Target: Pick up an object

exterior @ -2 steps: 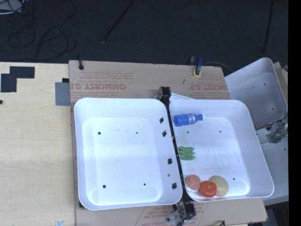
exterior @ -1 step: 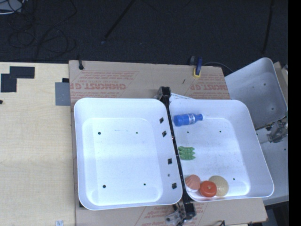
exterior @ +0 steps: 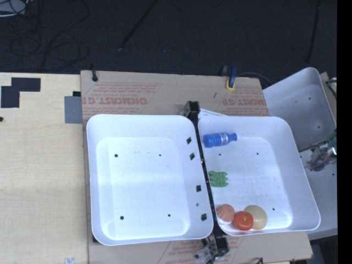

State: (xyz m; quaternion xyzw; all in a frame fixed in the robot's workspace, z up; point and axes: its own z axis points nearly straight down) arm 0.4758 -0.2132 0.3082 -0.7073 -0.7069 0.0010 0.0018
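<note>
White right bin (exterior: 297,147) holds all the candidates: blue bottle (exterior: 219,139) at its far-left corner, green pea pod (exterior: 218,179) mid-left, red tomato (exterior: 243,220) between a peach-coloured piece (exterior: 225,212) and a beige round (exterior: 256,216) at its near edge. Nothing lifted yet; the whole pick remains. Tool state: cannot tell. Cardboard (exterior: 165,95) beyond the bin reads "CHEMCAST GP".
</note>
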